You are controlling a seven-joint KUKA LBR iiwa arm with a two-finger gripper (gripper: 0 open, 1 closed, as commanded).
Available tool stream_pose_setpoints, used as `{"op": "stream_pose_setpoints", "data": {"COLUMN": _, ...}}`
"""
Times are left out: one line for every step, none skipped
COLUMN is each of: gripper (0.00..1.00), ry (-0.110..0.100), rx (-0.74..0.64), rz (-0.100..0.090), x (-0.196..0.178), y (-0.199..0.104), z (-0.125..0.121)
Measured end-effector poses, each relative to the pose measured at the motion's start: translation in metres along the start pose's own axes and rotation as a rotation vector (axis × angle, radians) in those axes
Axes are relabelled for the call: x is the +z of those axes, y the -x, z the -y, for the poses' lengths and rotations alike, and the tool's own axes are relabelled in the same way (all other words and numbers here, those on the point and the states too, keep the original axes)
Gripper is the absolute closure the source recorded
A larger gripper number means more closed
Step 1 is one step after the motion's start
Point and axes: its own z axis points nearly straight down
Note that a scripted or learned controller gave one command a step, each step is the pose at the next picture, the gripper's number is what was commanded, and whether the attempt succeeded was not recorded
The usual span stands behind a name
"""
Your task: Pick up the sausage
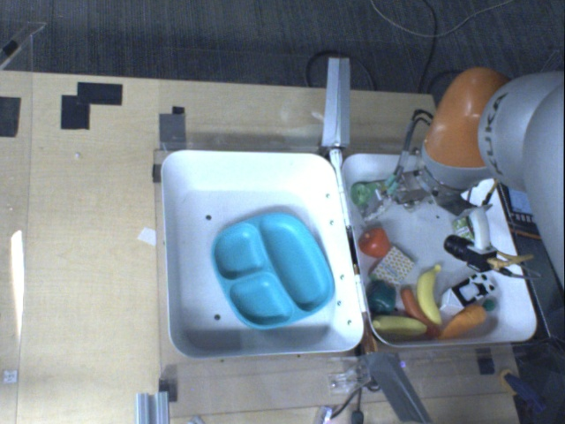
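the one camera sits fixed above the bench (88, 237), looking down at a slant from fairly far. both white bins lie in frame: the left bin (185, 263) near centre, the right bin (521, 321) toward 4 o'clock.

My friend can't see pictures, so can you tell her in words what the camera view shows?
A grey robot arm with an orange band reaches into the right white bin, its gripper low near the bin's far left corner. That bin holds toy food, including bananas. The left bin holds a blue divided plate.
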Motion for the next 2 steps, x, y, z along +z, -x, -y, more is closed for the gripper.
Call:
{"op": "stream_pose_setpoints", "data": {"gripper": 0.00, "ry": -0.008, "rx": -0.013, "rz": 0.001, "x": 0.012, "y": 0.000, "z": 0.040}}
{"op": "stream_pose_setpoints", "data": {"gripper": 0.00, "ry": -0.012, "rx": -0.081, "rz": -0.001, "x": -0.085, "y": -0.049, "z": 0.034}}
